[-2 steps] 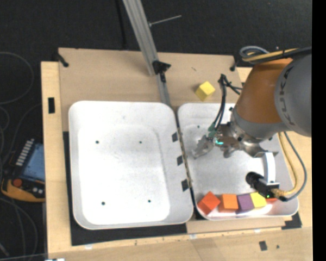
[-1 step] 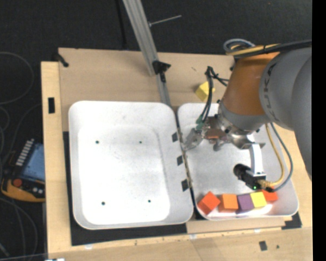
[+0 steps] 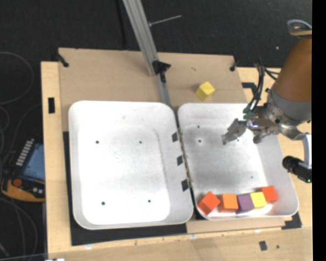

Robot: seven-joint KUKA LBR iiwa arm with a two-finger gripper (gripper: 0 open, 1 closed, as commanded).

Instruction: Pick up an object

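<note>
Blocks are what the next move turns on, and they lie toward the near side of the gripper [image 3: 244,132], along the near wall of the right bin [image 3: 271,162]. There are 5 of them in a row running left to right: a red block [image 3: 209,202] at the left end, turned a little out of line, then an orange block [image 3: 229,202], a purple block [image 3: 244,202], a yellow block [image 3: 258,200] and a second red block [image 3: 269,194] at the right end. They sit touching or just beside one another, so the row's long axis follows the bin's near edge. The gripper hangs over the far half of that same bin, well apart from the row, with bare bin floor between. Its 2 fingers look spread, one reaching left and the other toward the right, and nothing sits between them. The arm [image 3: 293,80] comes in from the right, its orange band above the wrist, and the wrist seems tilted so the fingers point down and leftward. Another small yellow cube [image 3: 205,90] rests on the bench [image 3: 114,75] beyond the far edge of the bins, outside both. The left bin [image 3: 119,162] lies farther from the gripper. Judging by this layout, the arm would need to travel toward the near wall and descend; the packed row may leave little room for a finger between neighbours, so an end block looks the easier target.
</note>
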